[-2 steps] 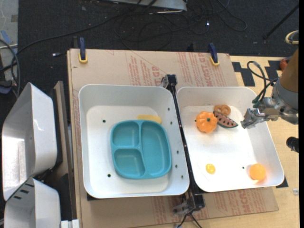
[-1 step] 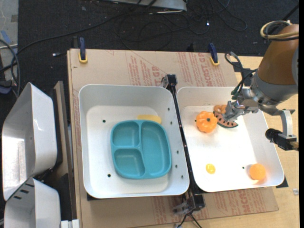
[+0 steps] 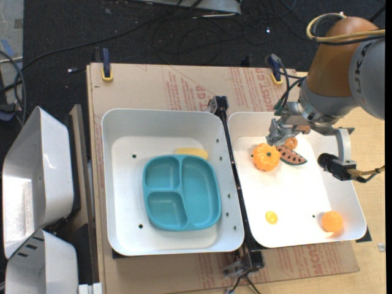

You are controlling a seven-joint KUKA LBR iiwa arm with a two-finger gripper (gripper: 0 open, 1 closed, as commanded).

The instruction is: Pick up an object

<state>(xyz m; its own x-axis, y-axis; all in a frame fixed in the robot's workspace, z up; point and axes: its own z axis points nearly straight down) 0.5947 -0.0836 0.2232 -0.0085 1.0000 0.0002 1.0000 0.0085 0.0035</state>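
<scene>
Small orange pumpkin (image 3: 266, 157), top edge hidden under the fingers (image 3: 275, 138).

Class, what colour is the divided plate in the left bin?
Teal blue, the divided plate; camera view.

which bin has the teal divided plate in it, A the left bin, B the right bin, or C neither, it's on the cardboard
A: the teal divided plate lies flat inside the left bin, while the right bin holds the small orange items.
</scene>
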